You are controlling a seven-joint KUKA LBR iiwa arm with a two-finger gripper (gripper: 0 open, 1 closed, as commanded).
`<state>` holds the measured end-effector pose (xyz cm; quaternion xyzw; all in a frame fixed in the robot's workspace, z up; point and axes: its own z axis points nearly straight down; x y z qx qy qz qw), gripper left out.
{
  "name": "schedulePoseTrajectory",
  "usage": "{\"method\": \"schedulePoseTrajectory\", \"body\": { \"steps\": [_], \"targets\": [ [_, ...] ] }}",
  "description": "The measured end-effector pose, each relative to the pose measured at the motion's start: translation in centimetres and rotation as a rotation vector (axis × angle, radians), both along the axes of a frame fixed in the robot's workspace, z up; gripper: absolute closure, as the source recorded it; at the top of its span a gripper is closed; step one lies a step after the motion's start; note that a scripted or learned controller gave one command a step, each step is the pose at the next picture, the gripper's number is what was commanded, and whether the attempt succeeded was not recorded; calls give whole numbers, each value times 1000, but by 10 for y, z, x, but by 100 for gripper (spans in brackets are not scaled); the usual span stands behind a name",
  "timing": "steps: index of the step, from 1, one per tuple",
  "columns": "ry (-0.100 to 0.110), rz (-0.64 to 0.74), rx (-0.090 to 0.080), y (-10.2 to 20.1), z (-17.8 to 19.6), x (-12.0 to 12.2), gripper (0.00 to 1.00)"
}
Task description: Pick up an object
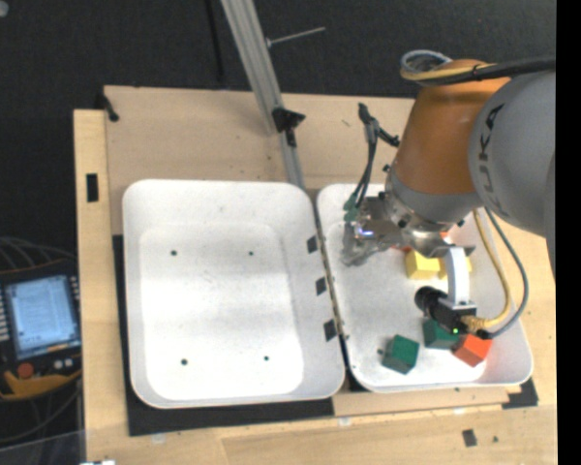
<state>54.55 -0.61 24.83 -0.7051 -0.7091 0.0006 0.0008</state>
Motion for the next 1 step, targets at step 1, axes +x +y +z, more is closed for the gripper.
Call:
{"method": "schedulePoseTrajectory", "body": {
  "steps": [1],
  "targets": [
    [0,1,2,46,2,-5,100]
  ]
}}
